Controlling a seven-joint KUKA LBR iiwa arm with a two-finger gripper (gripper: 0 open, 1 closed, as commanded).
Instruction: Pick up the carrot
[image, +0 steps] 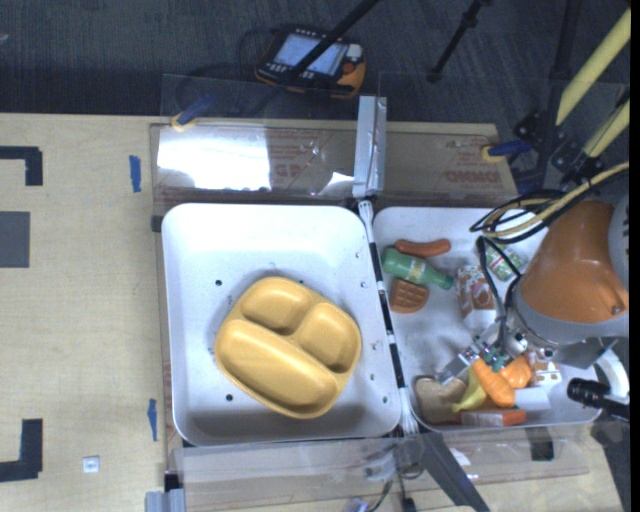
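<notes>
The orange carrot (493, 382) lies in the front part of the right bin (440, 325), among a cluster of small toy foods. My gripper (492, 356) comes down from the grey arm with the orange band (570, 275) and sits directly over the carrot's upper end, touching or nearly touching it. The wrist hides the back end of the carrot. Another orange piece (518, 373) lies right beside it.
A yellow piece (469, 398) and a tan item (433, 393) lie left of the carrot. A sausage (423, 247), a green bottle (415, 268) and a brown item (408, 295) sit at the bin's back. A large yellow bread-shaped object (288, 345) occupies the left bin (200, 260).
</notes>
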